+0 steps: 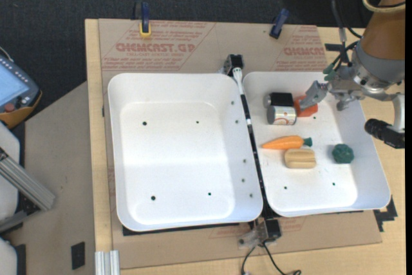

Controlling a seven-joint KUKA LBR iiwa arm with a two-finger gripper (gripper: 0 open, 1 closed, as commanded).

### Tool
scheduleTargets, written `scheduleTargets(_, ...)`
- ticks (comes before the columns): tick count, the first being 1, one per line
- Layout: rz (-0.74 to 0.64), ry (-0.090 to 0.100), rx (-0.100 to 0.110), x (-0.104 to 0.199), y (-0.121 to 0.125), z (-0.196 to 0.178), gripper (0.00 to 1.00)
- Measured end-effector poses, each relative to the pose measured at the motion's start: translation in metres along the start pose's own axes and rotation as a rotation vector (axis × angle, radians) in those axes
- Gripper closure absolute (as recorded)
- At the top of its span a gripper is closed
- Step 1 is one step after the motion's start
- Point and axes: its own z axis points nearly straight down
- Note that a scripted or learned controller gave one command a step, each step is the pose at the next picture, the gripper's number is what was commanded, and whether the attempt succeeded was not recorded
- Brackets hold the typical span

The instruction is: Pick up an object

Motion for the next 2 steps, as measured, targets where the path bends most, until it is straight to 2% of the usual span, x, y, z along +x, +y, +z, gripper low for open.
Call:
scheduleTargets(1, 0.001, -0.011, -0.022, -0.0626, 0.0519, -0.1743, 0.0)
scheduleTargets(2, -0.002, -0.006, -0.008, -0.0593, 0.0501, -0.1751, 1.0)
